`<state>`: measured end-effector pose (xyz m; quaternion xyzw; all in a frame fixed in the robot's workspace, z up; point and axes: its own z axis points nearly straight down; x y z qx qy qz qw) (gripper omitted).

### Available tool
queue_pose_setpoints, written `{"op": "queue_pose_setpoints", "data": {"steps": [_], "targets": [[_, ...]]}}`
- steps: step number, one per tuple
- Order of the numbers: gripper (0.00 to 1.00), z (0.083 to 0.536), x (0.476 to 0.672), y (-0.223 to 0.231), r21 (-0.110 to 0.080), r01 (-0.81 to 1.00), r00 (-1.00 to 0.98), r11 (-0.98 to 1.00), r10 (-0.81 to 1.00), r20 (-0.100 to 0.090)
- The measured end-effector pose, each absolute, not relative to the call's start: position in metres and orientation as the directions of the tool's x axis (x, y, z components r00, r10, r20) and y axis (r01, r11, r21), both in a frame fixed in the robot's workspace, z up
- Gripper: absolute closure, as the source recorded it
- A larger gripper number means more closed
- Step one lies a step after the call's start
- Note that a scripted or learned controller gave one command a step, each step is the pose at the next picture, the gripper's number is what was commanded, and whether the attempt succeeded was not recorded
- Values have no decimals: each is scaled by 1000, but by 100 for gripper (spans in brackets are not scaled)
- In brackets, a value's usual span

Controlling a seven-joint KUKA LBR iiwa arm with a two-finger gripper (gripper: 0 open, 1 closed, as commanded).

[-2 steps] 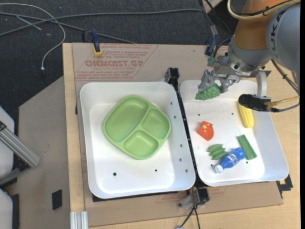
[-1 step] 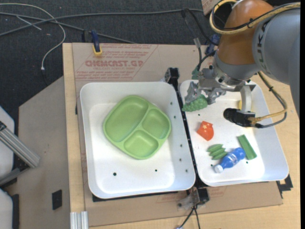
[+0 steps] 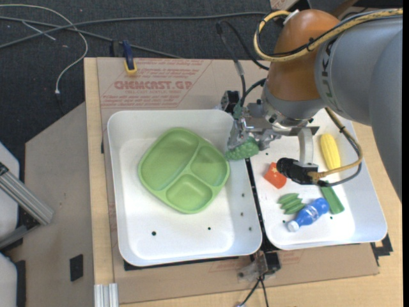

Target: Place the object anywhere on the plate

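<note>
1. The gripper (image 3: pixel 245 139) hung over the rims where the two bins met, its slim metal fingers pinched narrow on a knobbly green object (image 3: pixel 243 151) with a bumpy, clustered surface.
2. That object sat just off the right edge of the plate (image 3: pixel 171 165), over the right wall of the left bin (image 3: pixel 166 238); whether it touched the plate could not be told.
3. The plate was smooth pale-green plastic, rounded at the corners, moulded into three shallow compartments and lying at a skew in the left bin.
4. Both bins were shallow, glossy white trays with rounded corners, resting on a flat brown cardboard sheet (image 3: pixel 160 82) with red print.
5. The right bin (image 3: pixel 361 219) held a ribbed yellow corn cob (image 3: pixel 330 151), a small blocky orange piece (image 3: pixel 276 176), a lumpy green pea pod (image 3: pixel 291 201), a small blue bottle (image 3: pixel 308 213) with a white cap, and a short dark-green stick (image 3: pixel 333 198).
</note>
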<state>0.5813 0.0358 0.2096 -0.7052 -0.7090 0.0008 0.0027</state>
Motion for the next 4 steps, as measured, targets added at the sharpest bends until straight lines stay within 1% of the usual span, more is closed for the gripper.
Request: {"op": "queue_pose_setpoints", "data": {"steps": [1, 2, 3, 4], "targets": [[100, 224, 553, 74, -4, 1000, -5, 5, 1000, 3], [100, 230, 529, 122, -5, 1000, -6, 6, 1000, 2], [100, 216, 491, 158, -8, 1000, -5, 5, 1000, 2], [0, 216, 493, 155, -4, 1000, 0, 0, 1000, 1]]}}
